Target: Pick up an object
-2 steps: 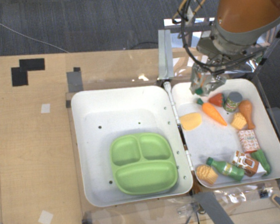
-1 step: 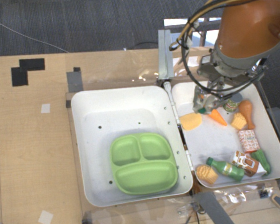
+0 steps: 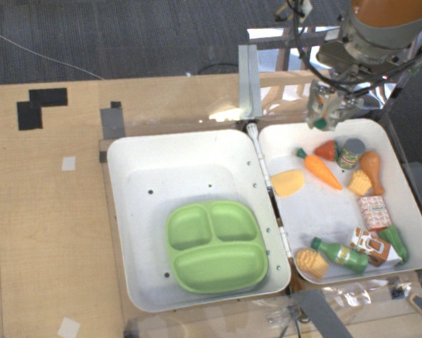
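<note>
Landmark: the right bin (image 3: 415, 180).

Along its near rim: a ridged tan piece (image 3: 311, 262) at the near-left corner, then a green bottle (image 3: 341, 255) lying on its side, a small brown-and-white carton (image 3: 367, 243), and a green pepper-like piece (image 3: 395, 243) toward the near-right corner.

Mid bin: a red-labelled packet (image 3: 374, 212) by the right wall, a yellow cheese-like block (image 3: 359, 182), a pale yellow piece (image 3: 288, 183) against the left wall.

Far half: a carrot (image 3: 322, 171), a red piece (image 3: 326, 150), a small can (image 3: 352, 154), an orange-brown piece (image 3: 372, 165).

My claw (image 3: 327, 112) hangs over the bin's far rim, nothing visibly in it; fingers' state: cannot tell.

Left of the bin, in the neighbouring bin (image 3: 136, 210): a green divided plate (image 3: 217, 245).
</note>
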Motion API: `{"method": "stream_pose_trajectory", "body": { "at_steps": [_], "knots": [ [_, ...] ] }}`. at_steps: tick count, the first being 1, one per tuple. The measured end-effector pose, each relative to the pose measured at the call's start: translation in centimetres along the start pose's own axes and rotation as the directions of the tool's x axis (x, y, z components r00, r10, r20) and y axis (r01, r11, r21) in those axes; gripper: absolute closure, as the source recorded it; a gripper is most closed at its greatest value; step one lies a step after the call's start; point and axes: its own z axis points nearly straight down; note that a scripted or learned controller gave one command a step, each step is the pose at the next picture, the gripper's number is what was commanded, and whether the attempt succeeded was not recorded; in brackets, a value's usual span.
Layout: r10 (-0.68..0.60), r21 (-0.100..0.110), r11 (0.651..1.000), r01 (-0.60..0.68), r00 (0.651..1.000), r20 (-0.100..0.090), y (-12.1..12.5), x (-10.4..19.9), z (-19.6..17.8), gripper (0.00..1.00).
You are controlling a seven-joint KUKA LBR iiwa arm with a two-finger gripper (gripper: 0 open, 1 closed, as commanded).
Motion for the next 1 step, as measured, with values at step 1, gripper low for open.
{"method": "stream_pose_trajectory", "body": {
  "at_steps": [1],
  "knots": [
    [0.0, -0.012, 1.0, 0.0, 1.0, -0.006, 7.5, 2.93, 7.05, 1.0]
  ]
}}
